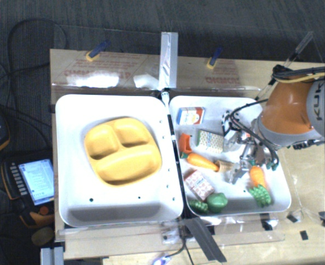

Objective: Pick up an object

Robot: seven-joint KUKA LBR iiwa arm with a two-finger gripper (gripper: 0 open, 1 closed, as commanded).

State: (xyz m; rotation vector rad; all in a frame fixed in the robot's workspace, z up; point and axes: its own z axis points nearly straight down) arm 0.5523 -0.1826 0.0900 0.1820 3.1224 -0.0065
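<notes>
White plastic bins sit side by side: the left bin (68,164) carries a yellow divided tray (123,149), while the right bin (281,200) holds a carrot (202,161), a second carrot with green top (258,184), a green pepper (216,202) and small food cartons (209,141). Over the right bin the gripper (244,164) hangs low between the two carrots, nothing seen between its fingers; whether they are apart or together cannot be told.

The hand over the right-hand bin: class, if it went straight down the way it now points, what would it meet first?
Probably the bare white floor of the right bin, beside the orange toy carrot with green leaves. Depth is unclear from this slant, so the hand might clip that carrot first.
</notes>
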